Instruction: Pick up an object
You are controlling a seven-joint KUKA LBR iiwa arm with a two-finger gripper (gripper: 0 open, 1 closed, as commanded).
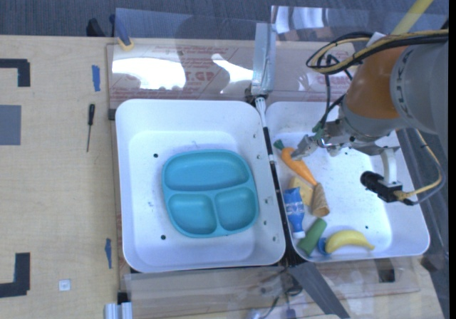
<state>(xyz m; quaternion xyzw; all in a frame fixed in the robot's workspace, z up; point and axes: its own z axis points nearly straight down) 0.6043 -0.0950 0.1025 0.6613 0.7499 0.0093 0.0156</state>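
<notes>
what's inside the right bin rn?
Right bin holds a carrot, a blue packet, a tan wedge, a green piece and a banana. The pincer hangs over the carrot's top end; the arm covers the bin's back corner.

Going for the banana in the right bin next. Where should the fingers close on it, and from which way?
Probably at mid-body, from straight above. The banana lies flat near the right bin's front wall, curved, long axis left-right. Close across its narrow width; its left end crowds the green piece, while the middle and right end look free.
</notes>
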